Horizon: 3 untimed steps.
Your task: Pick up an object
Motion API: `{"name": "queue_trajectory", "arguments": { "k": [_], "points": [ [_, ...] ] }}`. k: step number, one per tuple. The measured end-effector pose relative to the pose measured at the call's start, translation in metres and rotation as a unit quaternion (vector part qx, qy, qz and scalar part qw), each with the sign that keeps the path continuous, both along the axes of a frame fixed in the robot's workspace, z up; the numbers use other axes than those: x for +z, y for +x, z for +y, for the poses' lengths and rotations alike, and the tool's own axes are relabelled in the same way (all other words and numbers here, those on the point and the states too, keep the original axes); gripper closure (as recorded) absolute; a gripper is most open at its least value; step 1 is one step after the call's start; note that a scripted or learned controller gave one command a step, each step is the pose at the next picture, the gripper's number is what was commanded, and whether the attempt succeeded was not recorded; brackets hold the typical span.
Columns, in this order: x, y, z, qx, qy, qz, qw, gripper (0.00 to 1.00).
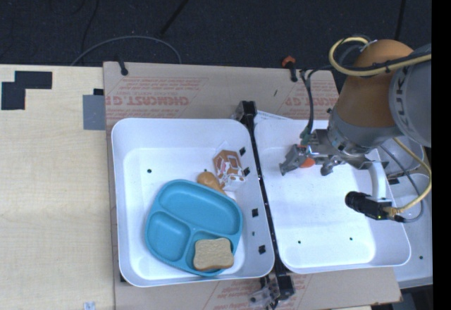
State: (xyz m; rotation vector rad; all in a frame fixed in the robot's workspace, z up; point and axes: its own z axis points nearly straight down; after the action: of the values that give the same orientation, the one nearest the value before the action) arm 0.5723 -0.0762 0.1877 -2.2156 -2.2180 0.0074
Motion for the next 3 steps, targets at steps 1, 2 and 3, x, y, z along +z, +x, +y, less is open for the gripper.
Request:
{"name": "queue_trajectory", "arguments": {
  "k": [1, 2, 3],
  "points": [
    [-0.047, -0.001, -0.007, -0.001, -0.0001, 0.000, 1.0000, 0.00],
    [-0.101, -0.003, -0.006, -0.001, 0.0001, 0.000, 1.0000, 0.00],
    [-0.088, -0.002, -0.008, -0.004, 0.0001, -0.001, 1.0000, 1.00]
  ]
}}
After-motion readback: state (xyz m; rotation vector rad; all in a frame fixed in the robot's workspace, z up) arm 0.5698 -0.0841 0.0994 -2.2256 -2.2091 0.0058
